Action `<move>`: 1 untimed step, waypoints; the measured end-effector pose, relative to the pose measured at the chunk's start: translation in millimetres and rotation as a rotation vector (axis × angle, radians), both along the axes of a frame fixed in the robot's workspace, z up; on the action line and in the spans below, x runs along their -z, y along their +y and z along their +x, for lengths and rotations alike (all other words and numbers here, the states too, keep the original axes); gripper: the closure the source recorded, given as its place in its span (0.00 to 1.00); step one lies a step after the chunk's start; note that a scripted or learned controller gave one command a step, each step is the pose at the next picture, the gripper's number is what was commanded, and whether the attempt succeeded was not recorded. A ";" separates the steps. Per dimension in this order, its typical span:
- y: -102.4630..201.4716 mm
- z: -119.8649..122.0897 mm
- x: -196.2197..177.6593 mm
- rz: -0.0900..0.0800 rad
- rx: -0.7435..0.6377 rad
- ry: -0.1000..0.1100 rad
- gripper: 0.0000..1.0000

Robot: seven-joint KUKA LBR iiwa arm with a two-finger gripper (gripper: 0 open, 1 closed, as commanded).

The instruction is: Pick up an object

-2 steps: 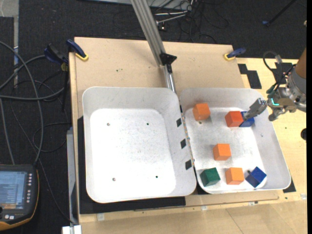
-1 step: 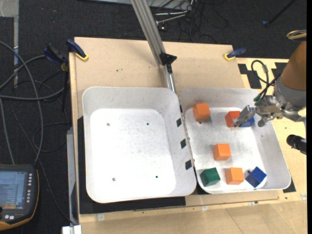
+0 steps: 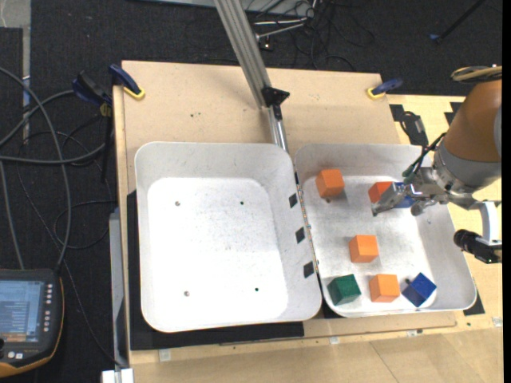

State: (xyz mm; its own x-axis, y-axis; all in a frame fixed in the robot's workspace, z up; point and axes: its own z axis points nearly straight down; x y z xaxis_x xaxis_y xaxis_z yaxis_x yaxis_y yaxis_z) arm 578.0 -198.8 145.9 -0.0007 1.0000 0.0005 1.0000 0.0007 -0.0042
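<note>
The right bin (image 3: pixel 335 234) holds several cubes. An orange cube (image 3: pixel 330 183) lies at its back left, and a red cube (image 3: pixel 380 190) sits right against the tip of my gripper (image 3: pixel 390 200). A second orange cube (image 3: pixel 364 248) rests mid-bin. Along the front wall lie a green cube (image 3: pixel 345 289), a third orange cube (image 3: pixel 384 286) and a blue cube (image 3: pixel 418 289). My gripper reaches in from the right over the bin's back half. Whether the red cube is gripped is not visible.
The left bin (image 3: pixel 207 238) sits beside the right one, their walls meeting near the middle. A slanted metal pole (image 3: pixel 247 46) comes down to the bins' back junction. The arm's grey body (image 3: pixel 471 146) hangs over the right bin's right edge.
</note>
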 end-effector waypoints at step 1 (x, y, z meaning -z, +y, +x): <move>0.6 -0.5 53.0 -0.001 0.001 -0.002 0.00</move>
State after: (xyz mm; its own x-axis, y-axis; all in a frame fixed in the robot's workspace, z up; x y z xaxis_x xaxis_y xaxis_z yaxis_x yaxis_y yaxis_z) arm 577.5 -198.2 93.0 -0.0001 1.0000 -0.0003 1.0000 0.0001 -0.0025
